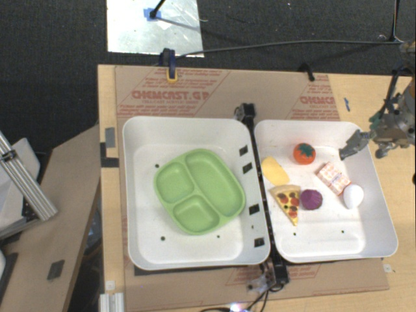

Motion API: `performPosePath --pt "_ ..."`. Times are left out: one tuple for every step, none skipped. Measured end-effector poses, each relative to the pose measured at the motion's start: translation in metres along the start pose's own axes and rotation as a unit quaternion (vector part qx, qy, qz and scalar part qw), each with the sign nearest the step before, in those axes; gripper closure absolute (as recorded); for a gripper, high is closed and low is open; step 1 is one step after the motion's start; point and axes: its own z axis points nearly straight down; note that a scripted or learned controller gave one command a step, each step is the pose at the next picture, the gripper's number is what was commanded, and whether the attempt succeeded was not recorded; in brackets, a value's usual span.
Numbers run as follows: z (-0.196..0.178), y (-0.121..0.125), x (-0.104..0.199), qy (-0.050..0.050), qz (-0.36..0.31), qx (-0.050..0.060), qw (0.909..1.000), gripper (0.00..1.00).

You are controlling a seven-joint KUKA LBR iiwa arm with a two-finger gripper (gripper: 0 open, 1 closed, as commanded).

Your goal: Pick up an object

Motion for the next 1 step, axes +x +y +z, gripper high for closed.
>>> performPosePath --pt "-0.0067 0.0021 0.0007 -0.001 -0.002 -0.006 1.0000 0.00"
